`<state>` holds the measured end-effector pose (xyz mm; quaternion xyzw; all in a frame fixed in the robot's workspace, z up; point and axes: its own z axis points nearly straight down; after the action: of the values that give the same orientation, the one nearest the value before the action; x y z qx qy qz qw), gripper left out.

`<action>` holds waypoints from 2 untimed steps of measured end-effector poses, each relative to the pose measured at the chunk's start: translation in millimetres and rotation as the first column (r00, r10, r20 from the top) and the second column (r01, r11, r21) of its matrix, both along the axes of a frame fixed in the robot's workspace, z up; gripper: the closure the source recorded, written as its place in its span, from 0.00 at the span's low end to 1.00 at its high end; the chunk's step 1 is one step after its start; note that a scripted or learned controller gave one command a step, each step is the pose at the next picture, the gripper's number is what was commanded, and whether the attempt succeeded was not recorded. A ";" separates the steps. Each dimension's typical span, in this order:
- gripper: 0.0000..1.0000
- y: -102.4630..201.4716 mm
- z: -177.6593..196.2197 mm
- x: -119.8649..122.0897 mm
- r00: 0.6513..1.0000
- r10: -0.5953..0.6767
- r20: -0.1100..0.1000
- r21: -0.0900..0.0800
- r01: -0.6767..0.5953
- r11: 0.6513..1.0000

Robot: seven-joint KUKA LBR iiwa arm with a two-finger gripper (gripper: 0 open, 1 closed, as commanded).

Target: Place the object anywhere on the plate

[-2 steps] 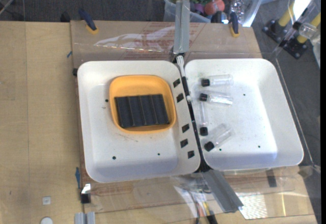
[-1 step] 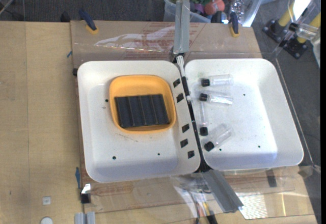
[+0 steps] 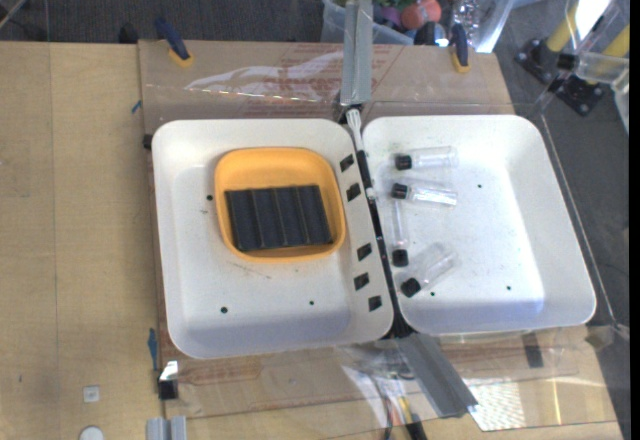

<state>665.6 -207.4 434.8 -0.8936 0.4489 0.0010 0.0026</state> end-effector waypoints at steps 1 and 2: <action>1.00 -3.0 0.0 2.7 0.947 0.322 0.005 -0.003 -0.322 0.947; 1.00 -12.1 -0.7 2.5 0.844 0.536 0.005 -0.003 -0.536 0.844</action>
<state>668.1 -219.6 434.1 -0.9834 0.1815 -0.0010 0.0026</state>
